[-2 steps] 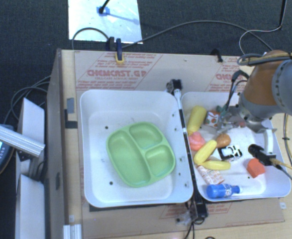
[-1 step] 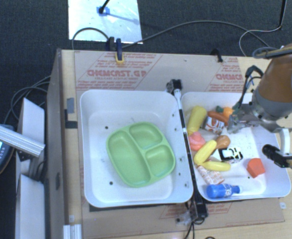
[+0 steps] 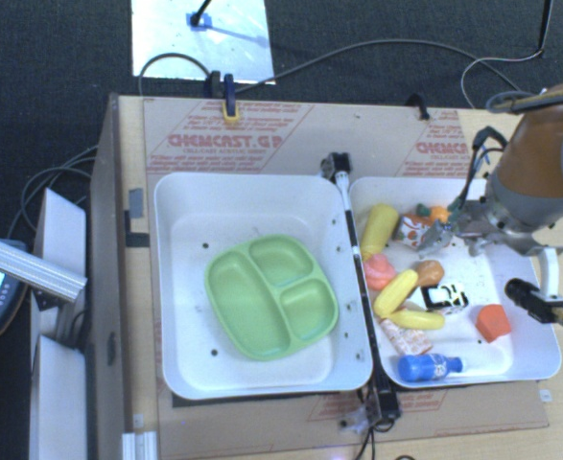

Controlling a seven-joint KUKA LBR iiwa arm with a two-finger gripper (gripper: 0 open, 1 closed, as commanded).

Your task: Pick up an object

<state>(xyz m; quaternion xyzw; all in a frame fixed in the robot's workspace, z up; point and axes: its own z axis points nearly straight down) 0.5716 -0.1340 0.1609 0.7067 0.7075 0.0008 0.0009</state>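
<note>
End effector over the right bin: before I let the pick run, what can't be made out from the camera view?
- End effector: small and dark against clutter, so any grasp is unclear.
- Small white and orange object beside it: too small to identify.
- Arm: cut off by the right edge.
- Black and white item: too small to name, partly tucked behind a yellow piece.

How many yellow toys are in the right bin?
3. A tall yellow plastic piece near the back-left corner, a yellow banana-shaped toy mid-left, and a flatter yellow oblong toy just in front of it. Others may hide beneath the arm.
</note>
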